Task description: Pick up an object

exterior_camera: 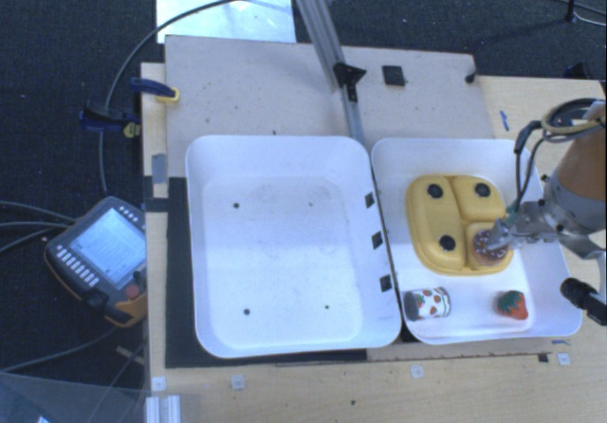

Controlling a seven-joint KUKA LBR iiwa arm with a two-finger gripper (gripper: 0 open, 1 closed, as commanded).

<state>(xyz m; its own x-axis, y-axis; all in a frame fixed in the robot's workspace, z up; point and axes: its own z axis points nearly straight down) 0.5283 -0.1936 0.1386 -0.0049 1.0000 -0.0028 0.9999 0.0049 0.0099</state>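
Below the end effector, state indeterminate, sits a yellow moulded plastic tray. Approach step appears underway; next move calls for a confirmed grip.

A single camera sits fixed above the worktop and looks down on it at a slant, far enough off to take in both white bins whole with dark floor around them. The left bin fills the middle of the frame; the right bin lies toward 3 o'clock, close to the edge. The far side of the worktop runs toward 12 o'clock, the near edge toward 6 o'clock. A handheld control pendant rests at 9 o'clock on the floor side. The arm enters from 3 o'clock.
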